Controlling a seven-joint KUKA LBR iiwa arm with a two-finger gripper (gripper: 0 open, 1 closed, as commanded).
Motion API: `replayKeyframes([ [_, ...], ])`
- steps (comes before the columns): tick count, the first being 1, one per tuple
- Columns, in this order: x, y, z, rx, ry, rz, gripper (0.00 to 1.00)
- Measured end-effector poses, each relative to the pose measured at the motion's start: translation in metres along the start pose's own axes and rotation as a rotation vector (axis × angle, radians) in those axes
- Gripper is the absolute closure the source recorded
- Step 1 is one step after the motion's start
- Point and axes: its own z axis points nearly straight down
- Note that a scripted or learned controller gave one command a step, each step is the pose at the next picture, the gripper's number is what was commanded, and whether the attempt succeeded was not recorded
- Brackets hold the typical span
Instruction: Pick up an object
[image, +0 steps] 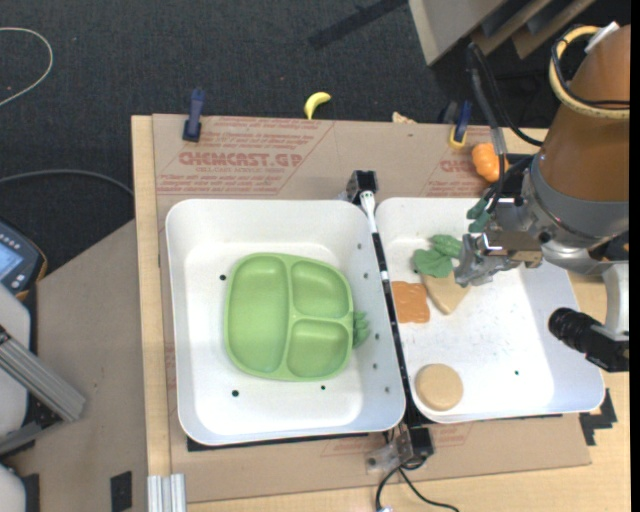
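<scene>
My gripper (469, 276) hangs low in the right bin (540, 385), near its back left part. It stands right over the top end of a tan wedge (443, 296) and just right of a green leafy piece (434, 256). An orange square slab (410, 302) lies to the left of the wedge. A round tan biscuit (438, 387) rests near the bin's front left corner. Nothing is visibly lifted off the bin floor.
The left bin (195, 300) holds a green divided plate (289, 316) with a small green scrap (360, 326) at its right edge. A black-tipped tool (363, 186) lies on the ridge between the bins. An orange ball (485, 160) and a yellow banana (317, 103) lie behind the bins.
</scene>
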Motion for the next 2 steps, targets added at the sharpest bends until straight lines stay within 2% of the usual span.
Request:
replayKeyframes([
  [1, 0.054, 0.000, -0.016, -0.007, 0.001, -0.008, 1.00],
  [2, -0.005, 0.000, 0.035, 0.003, -0.001, 0.004, 1.00],
])
